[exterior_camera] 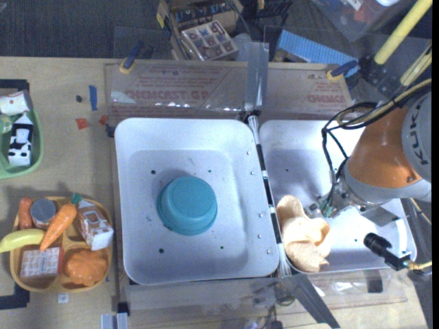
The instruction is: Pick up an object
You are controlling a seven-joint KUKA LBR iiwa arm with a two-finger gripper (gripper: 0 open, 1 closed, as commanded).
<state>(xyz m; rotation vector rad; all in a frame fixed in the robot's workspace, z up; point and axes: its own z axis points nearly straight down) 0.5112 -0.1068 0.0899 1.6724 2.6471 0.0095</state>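
Lying crumpled on the floor of the right-hand shallow white bin (295,149), a pale cream, soft-looking folded object (304,238) is sitting in the near corner, pressed up beside the wall that this bin shares with its neighbour. Just above its far right edge the two-finger gripper (328,208) is hanging low over the bin. It is very close to the cream object, but whether it is touching it, and whether it is spread or closed, cannot be told from this angle. The grey arm with its orange band (384,163) is reaching in from the view's right and covering much of that bin's right half. In the left-hand shallow white bin (137,156) a round teal plastic bowl (187,205) is sitting upside down near the middle, well apart from the walls. Behind both bins a low brown cardboard panel (178,91) is standing along their far edge. On the bench to the view's left, a yellow tray (12,269) is holding toy food, among it an orange carrot (58,226) and a yellow banana (19,239), and a green dish (33,162) is sitting farther back.
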